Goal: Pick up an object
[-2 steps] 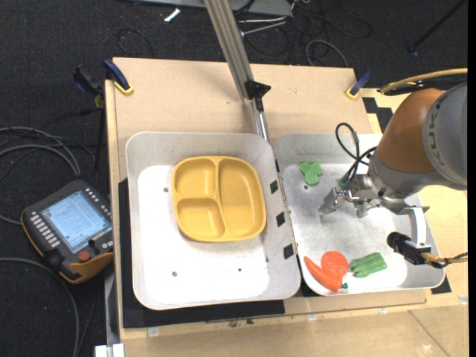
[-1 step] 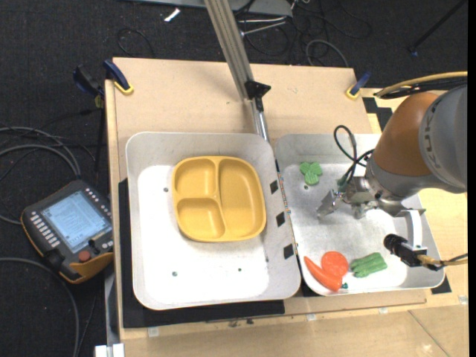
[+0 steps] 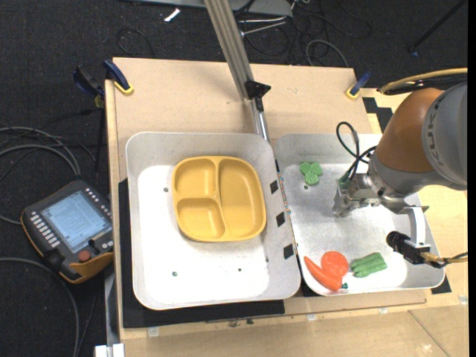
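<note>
Right, my gripper (image 3: 343, 205) hangs low over the middle of the right bin (image 3: 320, 151), and from this slant I cannot tell how it is set; I see nothing held in it. Nearest to it, up and to the left, lies a small green piece (image 3: 311, 172), apart from the gripper. Near the bin's front edge an orange-red piece (image 3: 330, 268) sits just beside a longer green one (image 3: 369, 264). I judge all three to be light toy-like items, probably stiff and a bit slick, so they could skid on the bin floor. I would take the longer green one across its narrow width. The left bin (image 3: 149, 199) bears a yellow divided plate (image 3: 219, 198).
</note>
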Available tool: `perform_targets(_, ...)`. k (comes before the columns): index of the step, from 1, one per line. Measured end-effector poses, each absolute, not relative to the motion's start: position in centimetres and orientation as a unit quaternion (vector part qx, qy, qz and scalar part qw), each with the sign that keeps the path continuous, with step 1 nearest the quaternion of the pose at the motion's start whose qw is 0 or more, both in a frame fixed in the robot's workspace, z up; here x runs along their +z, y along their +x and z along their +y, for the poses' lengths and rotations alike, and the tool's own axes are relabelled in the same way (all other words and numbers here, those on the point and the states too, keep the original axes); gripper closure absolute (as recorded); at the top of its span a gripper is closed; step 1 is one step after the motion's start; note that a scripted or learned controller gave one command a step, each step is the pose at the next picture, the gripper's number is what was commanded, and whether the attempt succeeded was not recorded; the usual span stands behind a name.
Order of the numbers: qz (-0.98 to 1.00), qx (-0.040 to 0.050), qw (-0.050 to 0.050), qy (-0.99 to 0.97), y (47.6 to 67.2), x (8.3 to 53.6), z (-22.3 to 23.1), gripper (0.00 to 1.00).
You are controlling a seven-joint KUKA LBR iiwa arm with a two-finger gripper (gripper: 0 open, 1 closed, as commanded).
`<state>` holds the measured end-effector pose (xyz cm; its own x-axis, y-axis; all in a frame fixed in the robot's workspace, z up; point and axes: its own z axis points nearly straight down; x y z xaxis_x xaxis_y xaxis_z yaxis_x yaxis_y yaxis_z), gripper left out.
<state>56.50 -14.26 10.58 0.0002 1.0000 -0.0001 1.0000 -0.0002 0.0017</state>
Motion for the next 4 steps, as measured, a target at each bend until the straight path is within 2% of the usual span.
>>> perform_targets(2,0.709,0.002,0.003,0.706,56.9,23.3,-13.8,1.0)
perform_targets(3,0.708,0.0013,0.003,0.706,57.0,26.7,-13.8,1.0)
perform_targets(4,0.71,0.0001,-0.001,0.704,56.7,25.3,-7.8,1.0)
